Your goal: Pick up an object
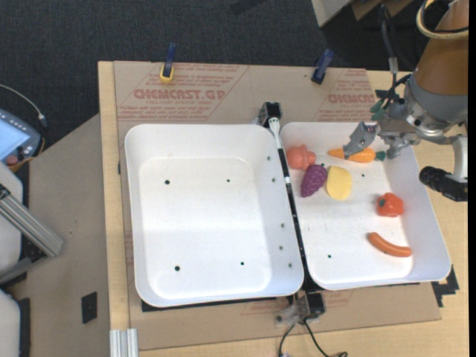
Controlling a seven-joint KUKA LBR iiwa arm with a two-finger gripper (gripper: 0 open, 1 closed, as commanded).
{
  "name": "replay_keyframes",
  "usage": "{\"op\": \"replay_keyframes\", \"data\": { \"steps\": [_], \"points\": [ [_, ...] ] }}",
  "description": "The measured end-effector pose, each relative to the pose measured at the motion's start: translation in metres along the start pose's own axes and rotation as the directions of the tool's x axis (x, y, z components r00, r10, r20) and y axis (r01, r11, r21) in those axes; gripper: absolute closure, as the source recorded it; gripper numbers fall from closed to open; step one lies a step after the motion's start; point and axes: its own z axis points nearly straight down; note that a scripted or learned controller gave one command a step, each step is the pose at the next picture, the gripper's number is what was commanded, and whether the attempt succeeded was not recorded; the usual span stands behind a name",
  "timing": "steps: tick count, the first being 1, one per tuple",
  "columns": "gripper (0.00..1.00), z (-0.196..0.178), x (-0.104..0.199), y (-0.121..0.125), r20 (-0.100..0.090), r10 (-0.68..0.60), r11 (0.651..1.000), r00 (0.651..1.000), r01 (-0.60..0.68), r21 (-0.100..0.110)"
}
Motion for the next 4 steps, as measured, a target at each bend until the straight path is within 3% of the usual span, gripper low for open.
{"op": "replay_keyframes", "data": {
  "steps": [1, 2, 3, 4],
  "points": [
    [0.0, 0.05, 0.051, 0.055, -0.002, -0.013, 1.0, 1.0, 0.013, -0.002],
    [0.0, 0.034, -0.012, 0.02, 0.0, 0.0, 1.0, 1.0, 0.0, 0.002],
    [0.0, 0.116, 0.016, 0.069, -0.002, -0.01, 1.0, 1.0, 0.01, -0.001],
    [0.0, 0.051, 0.059, 0.0, -0.005, -0.01, 1.0, 1.0, 0.01, 0.004]
  ]
}}
